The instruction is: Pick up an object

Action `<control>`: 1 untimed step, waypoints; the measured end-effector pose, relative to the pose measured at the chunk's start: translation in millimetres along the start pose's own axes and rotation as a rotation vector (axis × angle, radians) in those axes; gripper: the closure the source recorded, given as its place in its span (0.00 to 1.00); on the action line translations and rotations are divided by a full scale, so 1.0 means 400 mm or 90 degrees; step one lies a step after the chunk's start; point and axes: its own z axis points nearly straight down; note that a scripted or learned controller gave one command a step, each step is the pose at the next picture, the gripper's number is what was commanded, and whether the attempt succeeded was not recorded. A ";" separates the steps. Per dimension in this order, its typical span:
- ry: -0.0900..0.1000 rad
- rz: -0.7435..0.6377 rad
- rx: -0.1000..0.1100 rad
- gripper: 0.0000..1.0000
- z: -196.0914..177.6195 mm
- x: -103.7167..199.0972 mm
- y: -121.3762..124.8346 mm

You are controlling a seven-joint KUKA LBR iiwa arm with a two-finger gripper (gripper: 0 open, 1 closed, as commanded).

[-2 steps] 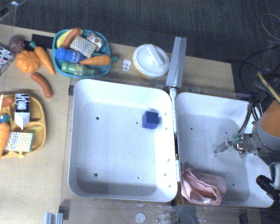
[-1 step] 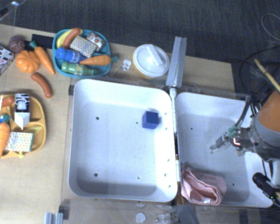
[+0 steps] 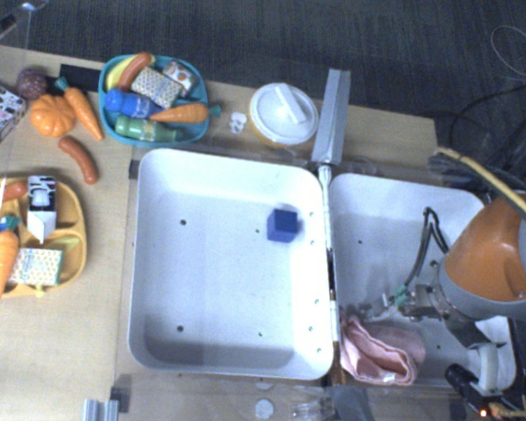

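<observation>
so the arm's gripper (image 3: 394, 300) sits low in the right white bin (image 3: 386, 209), just above a crumpled pink cloth (image 3: 379, 352); can't tell its grip state, small blue cube (image 3: 283, 224) alone in left bin (image 3: 199, 273)

The light is even and fairly bright, coming from overhead. The two white bins are the brightest areas; the left bin (image 3: 220, 341) shows a soft grey shadow along its near wall and left side, and little glare. The blue block (image 3: 283, 224) casts only a faint shadow. The dark floor (image 3: 266, 16) at the top is dim and grainy. The whole frame is slightly soft, with fine detail on the toys smeared. The arm (image 3: 494, 255) at the right looks blurred. Straight edges bow slightly near the borders.
</observation>
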 end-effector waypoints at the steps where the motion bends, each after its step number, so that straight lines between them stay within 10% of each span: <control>1: -0.001 0.040 -0.001 0.00 0.004 0.016 0.144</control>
